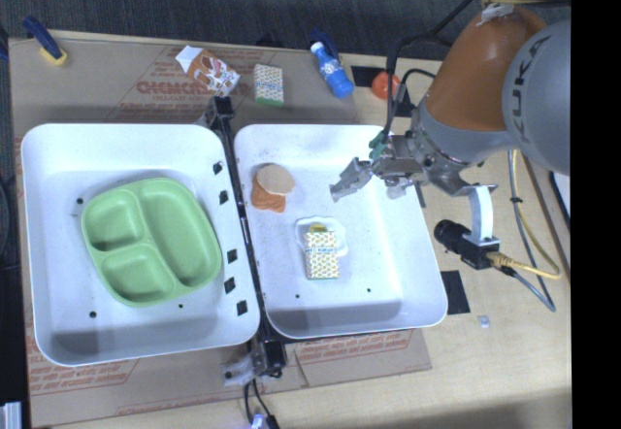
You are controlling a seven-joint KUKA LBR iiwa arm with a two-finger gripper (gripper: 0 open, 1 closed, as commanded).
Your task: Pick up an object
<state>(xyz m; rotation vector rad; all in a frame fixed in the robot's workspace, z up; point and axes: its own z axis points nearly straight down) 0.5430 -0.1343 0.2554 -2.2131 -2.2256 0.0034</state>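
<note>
Approach step: the tool [351, 181] hangs over the right bin [427, 293]; whether it is parted or closed cannot be told, and nothing shows in it. A bun [273, 187] and packet [321, 250] lie below-left; next comes descent onto one.

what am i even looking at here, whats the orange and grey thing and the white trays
It is a robot arm, seen by one camera fixed above a bench and looking down at a slant. The arm reaches in from the right, and its tool hangs over the right bin with nothing between its fingers. That bin holds a small patterned packet and a round orange-and-tan item. The left bin holds a green divided plate. Its job is to pick something up.
</note>
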